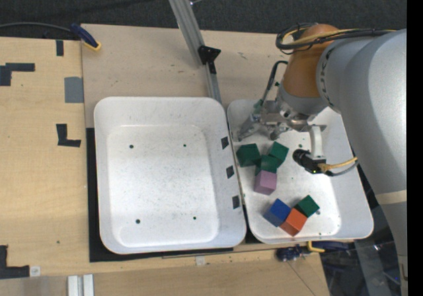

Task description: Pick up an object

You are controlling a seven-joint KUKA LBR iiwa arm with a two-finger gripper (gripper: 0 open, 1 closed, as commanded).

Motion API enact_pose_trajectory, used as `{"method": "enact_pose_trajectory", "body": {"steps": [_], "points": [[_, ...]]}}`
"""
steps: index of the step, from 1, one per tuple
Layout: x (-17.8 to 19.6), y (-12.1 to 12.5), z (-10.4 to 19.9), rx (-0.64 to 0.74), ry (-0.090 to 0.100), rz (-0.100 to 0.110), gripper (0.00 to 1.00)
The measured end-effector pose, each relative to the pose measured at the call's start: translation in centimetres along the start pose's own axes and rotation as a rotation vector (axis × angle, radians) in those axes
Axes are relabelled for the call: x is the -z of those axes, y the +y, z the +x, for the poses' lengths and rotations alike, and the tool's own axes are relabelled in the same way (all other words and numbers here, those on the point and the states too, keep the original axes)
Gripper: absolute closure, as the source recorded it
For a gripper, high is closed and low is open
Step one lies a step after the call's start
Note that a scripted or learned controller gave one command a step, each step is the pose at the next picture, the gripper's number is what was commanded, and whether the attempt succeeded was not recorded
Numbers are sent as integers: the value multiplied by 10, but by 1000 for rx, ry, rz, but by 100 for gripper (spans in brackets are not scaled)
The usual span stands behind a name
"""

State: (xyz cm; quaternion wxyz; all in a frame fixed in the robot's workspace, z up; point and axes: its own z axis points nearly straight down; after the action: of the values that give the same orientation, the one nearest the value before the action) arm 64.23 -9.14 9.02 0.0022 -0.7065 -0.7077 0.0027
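I read the gripper (264, 124) as low over the far end of the right bin (350, 222), just above the green cubes (249, 154). I cannot tell its state, and I see no block in it. Risk — the greens touch the purple block (265, 182), so a descent could wedge or push them apart. The blue (278, 211), orange (295, 221) and green cluster lies nearer the front.
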Motion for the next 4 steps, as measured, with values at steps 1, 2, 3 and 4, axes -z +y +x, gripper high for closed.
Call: {"method": "enact_pose_trajectory", "body": {"steps": [1, 2, 3, 4], "points": [[14, 1, 1, 1, 1, -4, 100], [56, -1, 2, 0, 1, -10, 100], [118, 5, -2, 0, 0, -13, 100], [152, 6, -2, 0, 1, -10, 100]]}}
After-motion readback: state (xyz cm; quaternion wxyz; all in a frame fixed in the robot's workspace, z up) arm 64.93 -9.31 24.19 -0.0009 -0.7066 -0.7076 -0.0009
